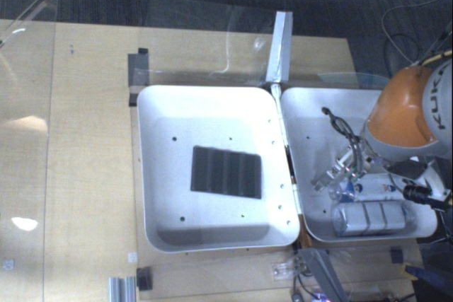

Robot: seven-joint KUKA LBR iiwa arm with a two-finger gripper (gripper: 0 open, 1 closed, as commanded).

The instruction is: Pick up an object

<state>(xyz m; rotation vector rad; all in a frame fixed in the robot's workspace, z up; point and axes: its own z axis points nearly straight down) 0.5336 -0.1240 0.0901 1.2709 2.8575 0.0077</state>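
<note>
Arm bent low over right bin

Robotics lab, KUKA arm, bench w/ white bins

The grey arm with its orange band enters from the right, bent downward, and the gripper hangs low, pointing left.
</note>
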